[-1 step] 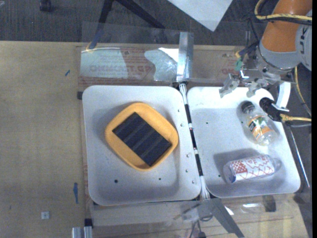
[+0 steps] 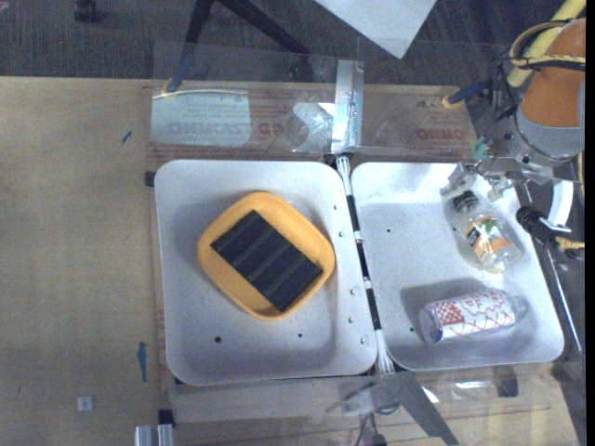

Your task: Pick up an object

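Observation:
My gripper [image 2: 485,177] hangs over the far right part of the right bin [image 2: 409,240], below the arm's orange band [image 2: 554,100]. Just below it lies a small clear bottle [image 2: 485,238] with an orange and green label, its dark cap end pointing up toward the gripper. A red and white patterned can [image 2: 468,315] lies on its side near the front of the same bin. In the left bin [image 2: 181,342] rests a yellow-orange rounded block with a dark ribbed panel [image 2: 266,262] on top.
A metal divider [image 2: 361,258] runs between the two bins. Clear plastic packaging [image 2: 316,124] lies behind the bins on the bench. Cables hang by the arm at the right edge [image 2: 535,45].

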Controlling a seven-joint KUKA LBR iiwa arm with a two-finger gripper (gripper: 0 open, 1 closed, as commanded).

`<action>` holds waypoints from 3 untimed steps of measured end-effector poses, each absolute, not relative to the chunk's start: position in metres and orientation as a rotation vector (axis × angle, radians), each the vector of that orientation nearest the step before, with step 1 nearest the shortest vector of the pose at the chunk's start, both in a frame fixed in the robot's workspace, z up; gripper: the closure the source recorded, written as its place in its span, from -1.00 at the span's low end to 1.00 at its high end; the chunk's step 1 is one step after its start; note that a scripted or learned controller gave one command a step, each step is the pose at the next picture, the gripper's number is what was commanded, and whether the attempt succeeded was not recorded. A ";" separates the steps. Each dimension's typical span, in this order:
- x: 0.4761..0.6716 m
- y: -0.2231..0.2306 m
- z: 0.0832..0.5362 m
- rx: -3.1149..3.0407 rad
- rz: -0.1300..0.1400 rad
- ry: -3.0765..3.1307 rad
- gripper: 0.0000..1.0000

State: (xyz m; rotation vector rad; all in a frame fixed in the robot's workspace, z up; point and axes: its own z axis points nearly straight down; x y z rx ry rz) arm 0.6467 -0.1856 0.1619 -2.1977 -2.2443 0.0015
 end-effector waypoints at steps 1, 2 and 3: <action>0.647 -0.210 0.087 -1.916 -0.002 -2.493 -1.00; 0.648 -0.211 0.099 -1.923 -0.007 -2.494 1.00; 0.642 -0.133 0.204 -1.568 -0.002 -2.728 1.00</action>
